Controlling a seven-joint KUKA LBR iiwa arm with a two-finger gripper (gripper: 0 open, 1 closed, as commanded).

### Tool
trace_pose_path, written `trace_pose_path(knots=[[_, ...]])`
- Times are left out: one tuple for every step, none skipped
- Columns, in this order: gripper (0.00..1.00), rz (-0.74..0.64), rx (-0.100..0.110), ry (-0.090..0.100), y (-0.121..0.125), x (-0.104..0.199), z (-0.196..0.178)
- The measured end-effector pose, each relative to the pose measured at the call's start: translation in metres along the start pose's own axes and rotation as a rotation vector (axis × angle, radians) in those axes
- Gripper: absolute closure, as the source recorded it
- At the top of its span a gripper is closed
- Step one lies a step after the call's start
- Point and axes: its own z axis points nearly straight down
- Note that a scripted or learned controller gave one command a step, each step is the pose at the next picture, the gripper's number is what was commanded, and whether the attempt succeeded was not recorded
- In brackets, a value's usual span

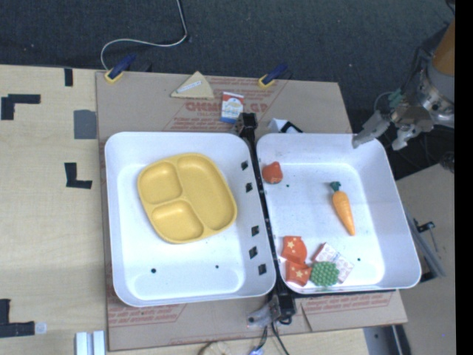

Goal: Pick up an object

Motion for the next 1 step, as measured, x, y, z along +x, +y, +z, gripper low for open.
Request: trace_pose_path(knots=[[0.0,0.001,0.005,0.002,0.0046,-0.0106,0.1721]])
